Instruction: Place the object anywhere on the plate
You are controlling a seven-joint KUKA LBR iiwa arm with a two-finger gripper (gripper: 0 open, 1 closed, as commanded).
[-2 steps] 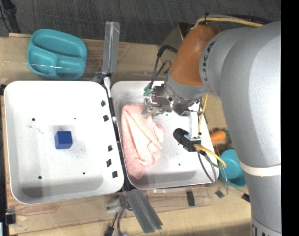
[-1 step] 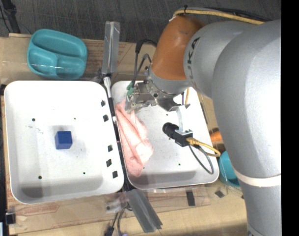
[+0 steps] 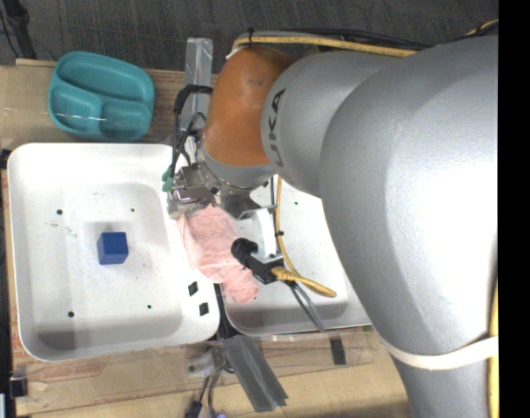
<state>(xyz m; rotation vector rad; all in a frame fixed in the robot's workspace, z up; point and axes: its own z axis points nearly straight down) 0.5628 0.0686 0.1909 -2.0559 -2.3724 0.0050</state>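
— Two white bins sit side by side on the bench (image 3: 12, 85), and we find the pink cloth (image 3: 214, 249) right where they meet.

— We agree. Its upper end reaches up to the gripper (image 3: 190, 190), and its lower end falls over the near left corner of the right bin (image 3: 304, 233).

— Is the gripper clamping it?

— We cannot tell. The cloth touches the gripper from below, but the view does not show us whether the tool is open or closed, or whether the cloth hangs from it or just lies across the rims.

— And the teal plate (image 3: 101, 94)?

— We see it on the bench beyond the left bin (image 3: 38, 190), at the far left corner, well apart from the cloth. It has divided compartments.

— One more thing: a blue cube (image 3: 113, 247) rests upright on the floor of the left bin, near its middle, apart from the cloth.

— The grey arm (image 3: 395, 190) comes in from the right, its orange band (image 3: 243, 103) above the gripper.
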